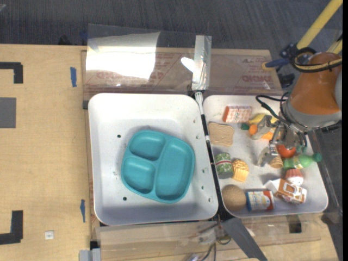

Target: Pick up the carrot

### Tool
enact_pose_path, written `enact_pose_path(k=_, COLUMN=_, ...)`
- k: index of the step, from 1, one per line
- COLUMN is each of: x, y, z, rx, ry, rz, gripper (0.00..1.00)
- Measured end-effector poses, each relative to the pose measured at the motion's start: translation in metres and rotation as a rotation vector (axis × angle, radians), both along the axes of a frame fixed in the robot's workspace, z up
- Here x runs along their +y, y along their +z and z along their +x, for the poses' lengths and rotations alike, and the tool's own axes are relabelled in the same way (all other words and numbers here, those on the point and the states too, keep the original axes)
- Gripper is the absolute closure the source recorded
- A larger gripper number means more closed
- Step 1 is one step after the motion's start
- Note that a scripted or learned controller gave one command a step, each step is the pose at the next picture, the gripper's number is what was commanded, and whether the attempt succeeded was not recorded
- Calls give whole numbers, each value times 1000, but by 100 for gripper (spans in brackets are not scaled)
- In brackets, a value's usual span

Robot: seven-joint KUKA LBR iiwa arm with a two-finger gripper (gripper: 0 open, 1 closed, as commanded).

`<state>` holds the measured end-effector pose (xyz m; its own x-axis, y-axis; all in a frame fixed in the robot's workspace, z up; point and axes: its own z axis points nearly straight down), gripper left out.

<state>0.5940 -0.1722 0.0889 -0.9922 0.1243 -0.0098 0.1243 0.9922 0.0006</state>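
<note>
Camera view puts the end effector low in the right bin, its opening impossible to tell, beside the carrot; centre over it before closing.

A robotics laboratory or test cell is indicated. A plain wooden bench is marked with black tape corners and blue tape tabs, as is done to fix positions for trials. Two shallow white bins are set side by side on it, backed by a clear plastic sheet and a taped cardboard panel. One bin is occupied by a teal compartment plate; the other is filled with toy food items of the kind used for grasping tests. An industrial arm with an orange band and loose cabling is seen at the right, above grey carpet.
</note>
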Motion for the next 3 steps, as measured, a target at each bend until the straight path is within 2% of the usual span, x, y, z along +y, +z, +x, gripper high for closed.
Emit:
enact_pose_path(k=1, x=27, y=0, z=35, rx=-3, ry=218, rz=-4, gripper=0)
enact_pose_path(k=2, x=27, y=15, z=39, rx=-18, ry=217, rz=-6, gripper=100)
enact_pose_path(k=3, x=39, y=2, z=-5, rx=-4, ry=114, rz=-2, gripper=100)
